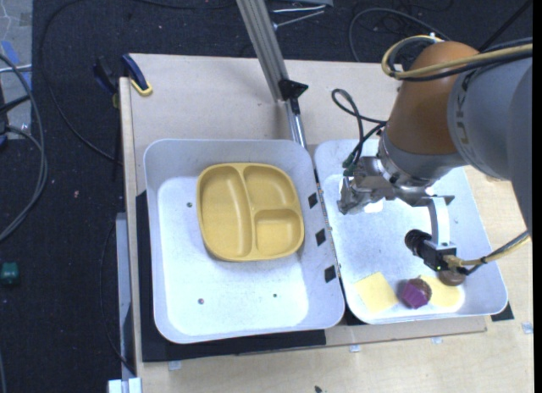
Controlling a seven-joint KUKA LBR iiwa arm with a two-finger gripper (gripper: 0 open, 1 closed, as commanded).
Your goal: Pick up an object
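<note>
You are looking down on a pale worktop (212, 103) that carries two shallow white bins side by side. In the left bin (169, 315) you see a yellow plate (251, 212) with three compartments, lying flat in the half farther from you and turned a little askew to the bin's walls.

The arm (474, 120) comes in from the right, its orange band above the wrist, and hangs over the right bin (373, 243). Its pincer (354, 196) sits above the left part of that bin, close to the wall next to the left bin. From this angle you cannot tell whether the pincer is apart or together.

The small things you could pick up lie along the near edge of the right bin, well apart from the pincer. A pale yellow square (375, 291) lies flat near the bin's near left corner. Just to its right sits a purple lump (414, 293), close to the square; whether they touch is too fine to tell. To the right of the lump lies a second pale yellow piece (450, 300), partly covered from above.

Beyond the bins, a slanted metal pole (258, 31) rises from the worktop's far side, and a small blue and yellow tool (136, 75) lies at its far left corner. Black cables (59, 86) trail over the dark floor around the worktop
</note>
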